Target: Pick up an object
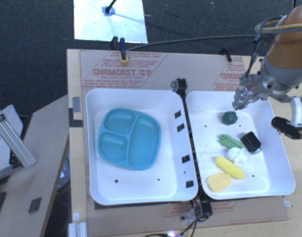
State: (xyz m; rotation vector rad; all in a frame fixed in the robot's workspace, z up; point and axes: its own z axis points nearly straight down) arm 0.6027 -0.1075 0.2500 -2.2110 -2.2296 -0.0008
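Camera view looks down on two white bins side by side on a bench. At the left of the frame, the left bin holds a blue divided plate lying flat. At the right, the right bin holds a dark green round object toward its upper part, and below it a green leafy piece, a black block, a small white piece, a yellow corn cob and a flat yellow piece near the lower edge. The arm enters from the upper right, and its gripper hangs just above and right of the dark green object; how far it is open cannot be told, and nothing is seen in its hold.
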